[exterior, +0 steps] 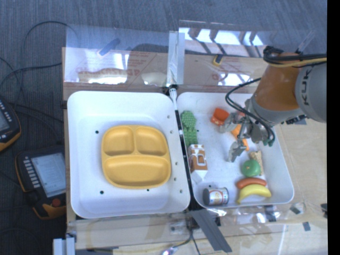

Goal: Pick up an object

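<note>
Where metal jaws (245, 141) hover, a round green apple (251, 168) lies.

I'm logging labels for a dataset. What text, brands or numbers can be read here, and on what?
"KU": dark letters on the grey arm, cut off at the frame's edge.
Small carton by the divider: printing too blurred to read.
Can at the right bin's front: label unreadable.
Handheld screen left of the bench: illegible.
</note>
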